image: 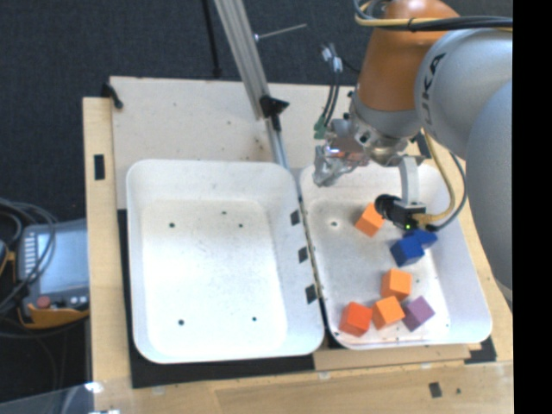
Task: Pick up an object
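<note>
I see the gripper hanging over the right bin's upper-left corner, its state unclear to me. Orange blocks, a blue block and a purple block lie apart from it.

Pale wooden counter on dark carpeted floor. An aluminium post slants up from the counter's far side; a small monitor sits left of the counter.

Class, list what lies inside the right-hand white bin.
Inside the right bin: four orange blocks, a blue block, a purple block. The arm covers its far corner.
</note>
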Robot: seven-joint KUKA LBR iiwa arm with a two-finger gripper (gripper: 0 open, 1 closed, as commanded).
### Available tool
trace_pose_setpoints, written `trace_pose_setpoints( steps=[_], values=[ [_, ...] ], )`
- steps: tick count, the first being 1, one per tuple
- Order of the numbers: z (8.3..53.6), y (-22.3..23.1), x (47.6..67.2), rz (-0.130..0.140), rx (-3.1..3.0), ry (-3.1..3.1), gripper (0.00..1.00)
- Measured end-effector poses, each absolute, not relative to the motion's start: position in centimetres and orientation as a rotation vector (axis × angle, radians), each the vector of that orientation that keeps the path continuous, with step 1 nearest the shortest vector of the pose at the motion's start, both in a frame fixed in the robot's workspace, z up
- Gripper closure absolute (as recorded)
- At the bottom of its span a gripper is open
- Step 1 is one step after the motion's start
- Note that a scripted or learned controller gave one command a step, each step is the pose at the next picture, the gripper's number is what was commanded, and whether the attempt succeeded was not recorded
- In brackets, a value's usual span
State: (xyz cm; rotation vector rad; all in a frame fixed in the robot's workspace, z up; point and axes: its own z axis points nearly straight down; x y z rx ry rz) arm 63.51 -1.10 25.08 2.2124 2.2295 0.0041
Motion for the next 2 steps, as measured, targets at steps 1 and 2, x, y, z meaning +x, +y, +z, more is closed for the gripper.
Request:
trace_pose_setpoints(
  steps=[1, 2],
  values=[
    [23.7, 3.7, 64.9, 0.001, 2.214, 2.228, 1.00],
    [22.8, 9.2, 65.6, 0.001, 2.213, 2.228, 1.00]
  ],
)
